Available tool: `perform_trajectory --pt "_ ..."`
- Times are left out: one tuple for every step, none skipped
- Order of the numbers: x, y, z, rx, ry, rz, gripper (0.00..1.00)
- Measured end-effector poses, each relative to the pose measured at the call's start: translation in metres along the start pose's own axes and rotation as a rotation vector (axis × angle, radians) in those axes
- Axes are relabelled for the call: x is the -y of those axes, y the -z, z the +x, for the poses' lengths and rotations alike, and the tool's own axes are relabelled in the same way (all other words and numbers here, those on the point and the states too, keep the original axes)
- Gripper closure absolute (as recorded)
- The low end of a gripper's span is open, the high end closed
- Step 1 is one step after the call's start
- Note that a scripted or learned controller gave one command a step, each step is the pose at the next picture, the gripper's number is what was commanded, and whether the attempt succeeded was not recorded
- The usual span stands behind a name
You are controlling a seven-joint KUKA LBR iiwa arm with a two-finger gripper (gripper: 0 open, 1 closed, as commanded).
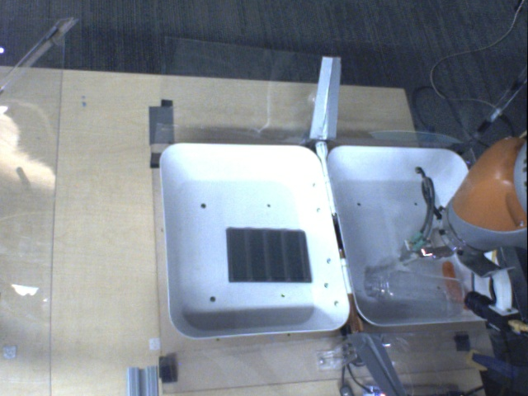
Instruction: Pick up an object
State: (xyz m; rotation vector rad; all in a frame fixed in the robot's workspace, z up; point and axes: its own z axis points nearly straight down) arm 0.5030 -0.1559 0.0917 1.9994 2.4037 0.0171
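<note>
Your gripper (422, 252) hangs low in the right bin (363, 180), its grasp impossible to tell, a clear object (388, 283) apparently just beside it, unlifted.

We see a bench (99, 221) of pale wood w/ a smooth, matt top. The two bins, left (190, 188) & right (371, 180), look like white plastic, smooth w/ a soft shine. The dark ribbed block (268, 255) in the left bin looks matt. A clear, glossy thing (388, 283) sits in the right bin. The arm's orange band (493, 192) looks smooth.
</note>
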Motion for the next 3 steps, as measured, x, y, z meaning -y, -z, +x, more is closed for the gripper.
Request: perform_trajectory --pt "0.001 -0.001 -0.002 0.004 -0.002 0.0 0.0" --pt "-0.013 0.05 0.03 -0.001 -0.242 0.011 0.0" --pt "0.0 -0.001 0.061 0.001 -0.157 0.002 0.0"
